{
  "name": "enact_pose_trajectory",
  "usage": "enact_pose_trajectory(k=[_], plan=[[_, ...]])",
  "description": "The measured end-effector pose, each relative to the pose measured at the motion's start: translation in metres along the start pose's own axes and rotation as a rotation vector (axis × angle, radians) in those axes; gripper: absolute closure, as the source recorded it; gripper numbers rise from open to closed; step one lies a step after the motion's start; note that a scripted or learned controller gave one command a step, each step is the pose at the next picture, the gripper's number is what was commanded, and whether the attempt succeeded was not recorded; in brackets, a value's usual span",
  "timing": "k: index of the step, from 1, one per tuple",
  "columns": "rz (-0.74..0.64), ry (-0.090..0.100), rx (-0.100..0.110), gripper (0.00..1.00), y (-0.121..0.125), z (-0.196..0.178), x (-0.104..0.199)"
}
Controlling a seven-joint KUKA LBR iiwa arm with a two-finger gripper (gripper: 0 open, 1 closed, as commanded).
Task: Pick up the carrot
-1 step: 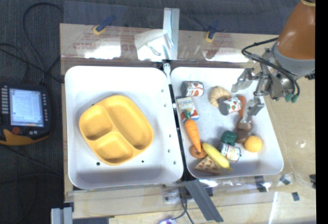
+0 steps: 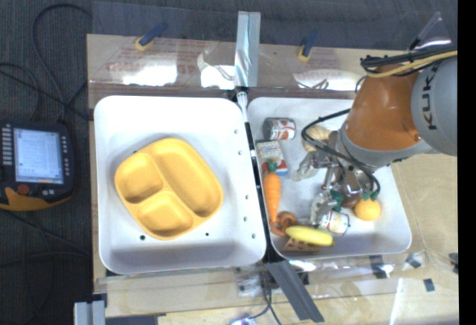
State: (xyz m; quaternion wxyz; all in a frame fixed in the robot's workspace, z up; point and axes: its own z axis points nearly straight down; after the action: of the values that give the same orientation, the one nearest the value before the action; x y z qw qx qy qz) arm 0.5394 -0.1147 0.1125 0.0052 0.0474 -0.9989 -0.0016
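Note:
The carrot (image 2: 273,195) is orange and lies lengthwise along the left wall of the right bin (image 2: 394,238), its thin end pointing toward the back. My gripper (image 2: 328,181) hangs over the middle of that bin, to the right of the carrot and apart from it. Nothing of the carrot is under the gripper. The arm's orange band (image 2: 379,117) sits above it and hides part of the bin's floor.
Around the carrot lie a small box (image 2: 269,155), a can (image 2: 280,128), a banana (image 2: 309,236), a brown piece (image 2: 282,224), a little jar (image 2: 336,221) and a yellow fruit (image 2: 367,209). The left bin (image 2: 119,249) holds a yellow divided tray (image 2: 168,187).

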Motion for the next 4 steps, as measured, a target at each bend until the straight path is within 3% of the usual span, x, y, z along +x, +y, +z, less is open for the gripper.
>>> enact_pose_trajectory(k=[1,2,3,4], plan=[[0.0,-0.013,0.008,1.0,-0.002,-0.015,-0.004],[-0.19,-0.023,0.011,1.0,-0.019,-0.164,0.025],[-0.324,-0.015,0.007,1.0,0.021,-0.191,0.02],[-0.452,-0.009,0.004,1.0,0.078,-0.142,0.035]])
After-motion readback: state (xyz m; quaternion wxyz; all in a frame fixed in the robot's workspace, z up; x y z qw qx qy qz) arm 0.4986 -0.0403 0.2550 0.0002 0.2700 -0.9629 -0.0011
